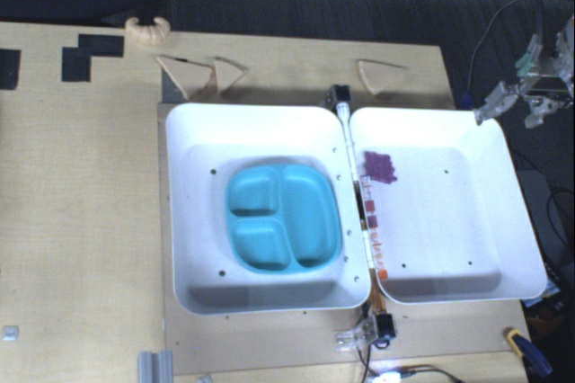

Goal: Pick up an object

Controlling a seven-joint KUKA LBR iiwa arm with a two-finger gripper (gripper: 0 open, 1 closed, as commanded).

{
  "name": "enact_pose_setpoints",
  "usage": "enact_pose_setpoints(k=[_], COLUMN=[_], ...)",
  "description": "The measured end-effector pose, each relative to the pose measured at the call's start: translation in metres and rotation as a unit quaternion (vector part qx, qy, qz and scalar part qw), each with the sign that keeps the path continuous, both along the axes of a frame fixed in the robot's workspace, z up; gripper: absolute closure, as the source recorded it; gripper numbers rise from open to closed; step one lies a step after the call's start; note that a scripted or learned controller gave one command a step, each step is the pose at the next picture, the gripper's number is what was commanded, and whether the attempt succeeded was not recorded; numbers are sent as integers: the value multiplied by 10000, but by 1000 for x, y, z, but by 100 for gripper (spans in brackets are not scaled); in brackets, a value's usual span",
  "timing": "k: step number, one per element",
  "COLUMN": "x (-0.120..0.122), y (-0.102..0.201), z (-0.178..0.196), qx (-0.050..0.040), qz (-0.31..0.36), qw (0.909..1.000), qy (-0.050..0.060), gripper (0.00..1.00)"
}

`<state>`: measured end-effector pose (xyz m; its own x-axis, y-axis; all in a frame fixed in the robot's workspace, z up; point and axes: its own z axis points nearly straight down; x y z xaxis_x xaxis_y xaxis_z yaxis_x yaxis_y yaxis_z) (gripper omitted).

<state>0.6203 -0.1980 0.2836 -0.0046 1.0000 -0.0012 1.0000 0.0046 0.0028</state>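
Note:
A small purple object (379, 166) lies flat in the right bin (467, 269), near its far left corner beside the divider. A blue divided plate (283, 216) with three compartments sits in the middle of the left bin (193, 192). My gripper (530, 91) hangs at the view's right edge, above and just outside the right bin's far right corner. It is well away from the purple object and from the plate. I see nothing held in it.
A thin strip with red and orange marks (369, 219) runs along the divider between the bins. Cables (508, 13) trail over the dark floor at the top right. The wooden bench (81, 210) stretches out to the left of the bins.

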Motion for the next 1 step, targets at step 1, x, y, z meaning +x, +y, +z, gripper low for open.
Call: enact_pose_setpoints(k=[1], x=[0], y=[0], z=[0], qx=[0], qz=[0], qw=[10000], qy=[0], gripper=[0])
